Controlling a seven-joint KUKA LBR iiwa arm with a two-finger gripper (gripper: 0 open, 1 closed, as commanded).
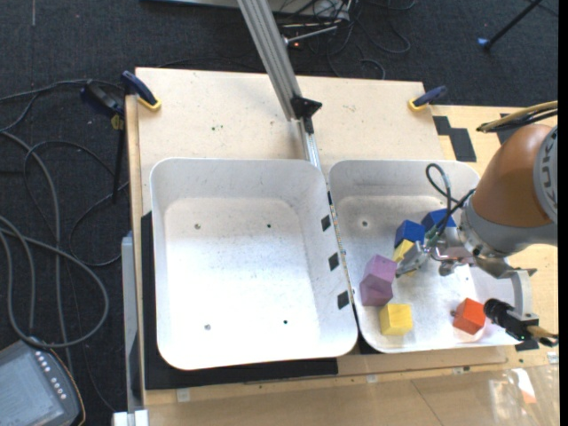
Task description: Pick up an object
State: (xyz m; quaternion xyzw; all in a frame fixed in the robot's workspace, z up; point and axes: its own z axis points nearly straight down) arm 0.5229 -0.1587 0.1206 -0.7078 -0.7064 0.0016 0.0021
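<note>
From above, the tabletop carries two shallow white bins side by side. The left bin has a bare white floor with a few dark specks. The right bin holds all the blocks. A purple block sits near the bin's left wall, tilted, with a yellow block just below it. An orange block lies toward the lower right corner, well apart from the others. A blue block sits near the middle, and a small yellow piece is just beneath it, right at the tool's tip.

The arm reaches in from the right, its orange band above the wrist. The tool hangs low over the right bin, between the blue block and the purple one. Cables and metal parts crowd the tip, so I cannot tell how it is set or whether it pinches anything.
</note>
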